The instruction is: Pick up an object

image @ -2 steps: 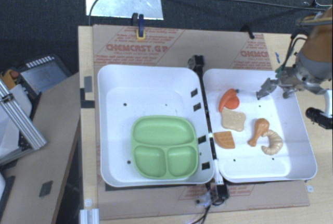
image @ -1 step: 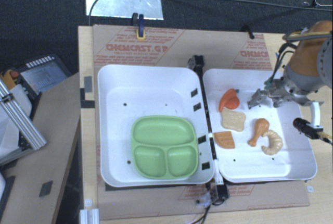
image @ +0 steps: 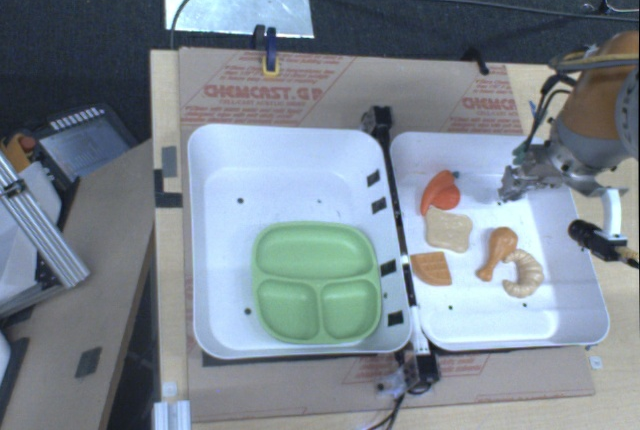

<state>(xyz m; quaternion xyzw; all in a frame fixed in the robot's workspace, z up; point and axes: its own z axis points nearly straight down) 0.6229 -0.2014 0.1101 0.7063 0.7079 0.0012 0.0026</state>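
Camera view: a green plate (image: 318, 281) sits in the left bin (image: 215, 218). The right bin (image: 575, 318) holds a tomato slice (image: 438, 191), bread (image: 449, 230), cracker (image: 432, 267), drumstick (image: 497, 251) and shrimp (image: 524, 273). The tool (image: 512, 186) hovers above the bin's far side.

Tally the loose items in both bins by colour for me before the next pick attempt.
Green: 1, divided plate in the left bin
Red-orange: 1, carrot-like piece
Orange: 2, wedge and drumstick
Cream: 2, bread-like piece and curled piece
Total: 6, five of them in the right bin
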